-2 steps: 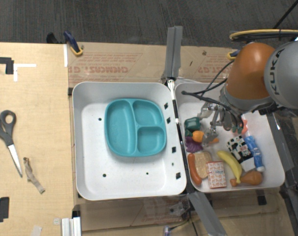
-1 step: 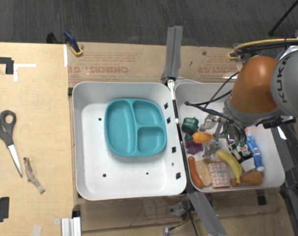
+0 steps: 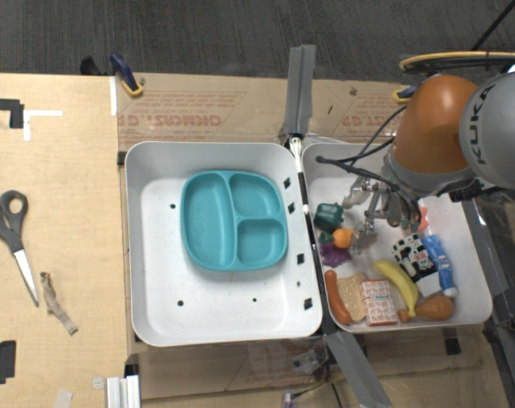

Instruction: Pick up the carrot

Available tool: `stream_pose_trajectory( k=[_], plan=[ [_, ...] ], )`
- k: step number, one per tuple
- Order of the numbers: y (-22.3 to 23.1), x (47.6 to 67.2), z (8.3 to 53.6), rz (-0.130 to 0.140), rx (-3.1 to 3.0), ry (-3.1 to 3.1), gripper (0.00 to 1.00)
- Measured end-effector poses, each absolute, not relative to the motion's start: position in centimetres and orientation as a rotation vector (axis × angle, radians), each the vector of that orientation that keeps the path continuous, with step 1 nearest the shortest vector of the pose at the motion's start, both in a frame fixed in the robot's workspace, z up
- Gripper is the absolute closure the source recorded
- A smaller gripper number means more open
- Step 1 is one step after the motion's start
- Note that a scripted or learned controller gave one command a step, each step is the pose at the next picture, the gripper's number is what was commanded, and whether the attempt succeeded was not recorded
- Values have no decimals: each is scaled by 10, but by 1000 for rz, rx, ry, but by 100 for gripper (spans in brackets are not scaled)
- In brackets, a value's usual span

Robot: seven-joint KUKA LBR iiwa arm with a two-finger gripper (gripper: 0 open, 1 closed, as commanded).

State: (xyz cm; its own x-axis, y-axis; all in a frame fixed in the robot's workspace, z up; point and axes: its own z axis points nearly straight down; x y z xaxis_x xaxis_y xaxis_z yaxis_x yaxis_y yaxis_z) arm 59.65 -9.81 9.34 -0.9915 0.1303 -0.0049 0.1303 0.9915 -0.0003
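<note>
Camera view showed you the right bin (image 3: 474, 245) crowded along its near edge: a sausage (image 3: 335, 297) at the left, a slice of bread (image 3: 352, 294), a red-and-white packet (image 3: 378, 302), a banana (image 3: 398, 285), and what I took for the carrot (image 3: 434, 307), a tapered orange piece in the near right corner. Its long axis ran roughly left to right, the thin end touching or just beside the banana's tip.

Farther in, the gripper (image 3: 378, 215) hung over the middle of that bin, next to a small orange ball (image 3: 342, 237), a purple piece (image 3: 331, 252) and a green item (image 3: 328, 217). You could not tell from this slant whether its fingers were apart or together, and nothing showed between them.

So the carrot lay nearer and to the right of the gripper, well apart from it; I'd judge the coming move turned on drawing back toward that near right corner and squaring across the carrot's length.

Beyond, the arm (image 3: 440, 126) reached in from the right, its orange band above the wrist, bent down steeply. Left bin (image 3: 147, 253) held a teal divided plate (image 3: 234, 219).
</note>
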Motion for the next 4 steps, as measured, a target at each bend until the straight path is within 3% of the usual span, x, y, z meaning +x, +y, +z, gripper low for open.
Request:
stream_pose_trajectory(
  k=[2,3,4],
  plan=[
    [-93,587,92,-1,275,3128,0],
    [-93,588,103,-3,270,3123,100],
    [13,597,193,1,375,3115,100]
  ],
)
